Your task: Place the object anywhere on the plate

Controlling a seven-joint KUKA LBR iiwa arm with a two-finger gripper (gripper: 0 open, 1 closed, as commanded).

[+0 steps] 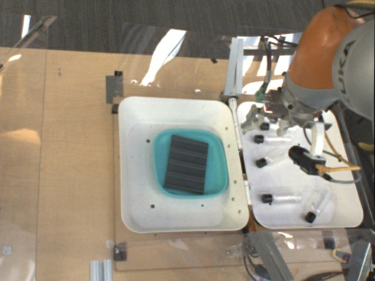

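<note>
camera view: dark ribbed block (187,164) already lies on teal plate (218,168) in left bin (132,157), long axis near-vertical; gripper (275,122) over right bin (345,212), well right of it, claw state unreadable

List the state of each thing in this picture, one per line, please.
Dark grey ribbed rectangular block: lying flat on the plate.
Teal square plate: in the left bin, bearing the block.
Left white bin: holds the plate.
Clear black-capped vials: lying scattered in the right white bin.
</note>
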